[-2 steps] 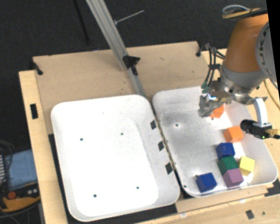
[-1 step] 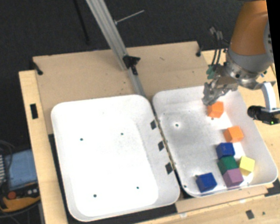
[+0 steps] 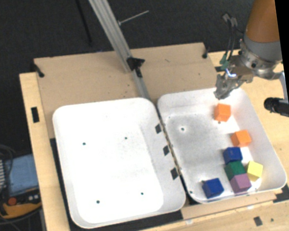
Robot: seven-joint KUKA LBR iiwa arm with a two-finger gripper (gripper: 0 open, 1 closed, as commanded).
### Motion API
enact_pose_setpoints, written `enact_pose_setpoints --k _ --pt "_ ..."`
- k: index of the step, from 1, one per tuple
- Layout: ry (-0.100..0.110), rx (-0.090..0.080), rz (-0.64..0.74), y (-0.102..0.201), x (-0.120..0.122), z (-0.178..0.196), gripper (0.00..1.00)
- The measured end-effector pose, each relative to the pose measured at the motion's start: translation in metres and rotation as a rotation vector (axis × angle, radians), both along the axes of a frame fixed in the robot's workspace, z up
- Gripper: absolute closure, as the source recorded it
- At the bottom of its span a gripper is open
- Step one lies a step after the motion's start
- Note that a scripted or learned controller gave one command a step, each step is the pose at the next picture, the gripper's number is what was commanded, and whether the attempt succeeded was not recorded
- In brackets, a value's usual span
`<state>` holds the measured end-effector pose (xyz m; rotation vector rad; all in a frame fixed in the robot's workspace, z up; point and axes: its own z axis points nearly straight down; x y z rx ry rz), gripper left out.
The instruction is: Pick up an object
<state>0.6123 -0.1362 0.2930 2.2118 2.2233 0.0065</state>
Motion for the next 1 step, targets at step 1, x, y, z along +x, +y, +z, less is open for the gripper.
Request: enact_pose_setpoints --k 1 --pt "0.006 0.0 0.0 0.0532 -0.0162 -0.0163 1.0"
